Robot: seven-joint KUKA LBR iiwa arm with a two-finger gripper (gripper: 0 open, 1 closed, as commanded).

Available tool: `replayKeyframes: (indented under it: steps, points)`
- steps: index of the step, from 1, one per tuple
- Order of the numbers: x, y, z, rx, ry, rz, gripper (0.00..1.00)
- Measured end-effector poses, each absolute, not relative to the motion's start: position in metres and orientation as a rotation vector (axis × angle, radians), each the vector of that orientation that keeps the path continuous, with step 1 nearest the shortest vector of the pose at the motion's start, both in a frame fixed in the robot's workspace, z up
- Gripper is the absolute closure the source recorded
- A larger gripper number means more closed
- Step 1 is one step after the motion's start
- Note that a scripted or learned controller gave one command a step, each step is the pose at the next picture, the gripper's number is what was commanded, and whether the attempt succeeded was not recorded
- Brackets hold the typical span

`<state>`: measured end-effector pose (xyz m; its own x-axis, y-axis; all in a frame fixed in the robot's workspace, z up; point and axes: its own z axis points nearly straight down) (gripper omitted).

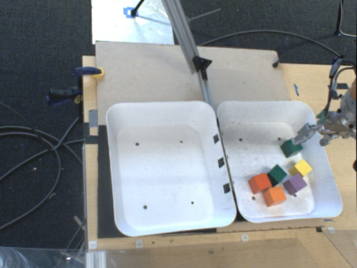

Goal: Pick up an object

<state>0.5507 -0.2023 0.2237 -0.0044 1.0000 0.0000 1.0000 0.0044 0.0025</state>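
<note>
In the right bin (245, 116) lies a cluster of small blocks: a red-orange one (259, 182), a green one (276, 175), an orange one (274, 195), a purple one (295, 183) and a yellow one (303, 167). My gripper (297, 140) reaches in from the right edge over the bin's right side. Its grey fingers (304, 132) slant down-left and are shut on a dark green block (290, 148), which sits at their tips just up-left of the yellow block.
The left bin (120, 116) stands beside the right one with a black-tabbed divider (220, 162) between them. A grey pole (184, 32) slants across the board behind the bins. A blue and yellow clamp (88, 71) grips the bench's left edge.
</note>
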Motion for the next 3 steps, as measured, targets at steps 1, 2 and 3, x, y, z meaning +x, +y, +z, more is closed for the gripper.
replayKeyframes:
  steps: [1,2,3]
  points:
    - [0.502,-0.150,0.124,2.214,2.221,0.009,0.00]
    - [0.497,-0.117,0.110,2.209,2.211,0.021,0.00]
    - [0.496,-0.116,0.109,2.206,2.207,0.022,0.00]
